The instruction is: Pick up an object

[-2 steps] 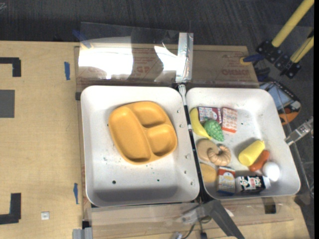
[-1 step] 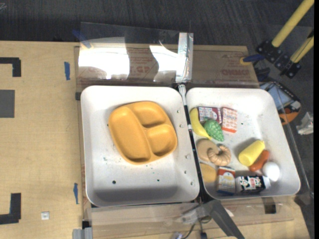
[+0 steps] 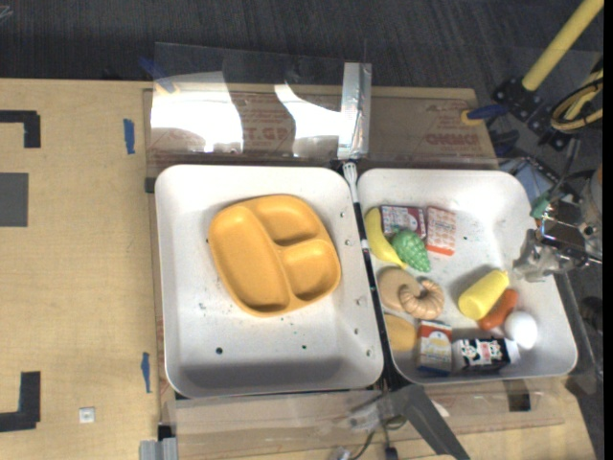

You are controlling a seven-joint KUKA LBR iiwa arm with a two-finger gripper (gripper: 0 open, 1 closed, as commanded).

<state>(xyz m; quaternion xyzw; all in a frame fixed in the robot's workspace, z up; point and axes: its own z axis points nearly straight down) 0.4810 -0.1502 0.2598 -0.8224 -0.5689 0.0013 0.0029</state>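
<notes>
I am hanging my metal two-finger gripper (image 3: 548, 249) over the right edge of the shallow white right-hand bin (image 3: 479, 186), and I cannot tell how it is set. Nothing is showing in its grasp. The nearest thing, a yellow plastic block with a rounded end (image 3: 483, 292), is lying just left of and below me, touching an orange carrot-shaped toy (image 3: 502, 310). A white egg (image 3: 522, 330) is sitting near the bin's lower right corner. The orange divided plate (image 3: 275, 253) is resting well apart in the white left-hand bin (image 3: 182, 257).
</notes>
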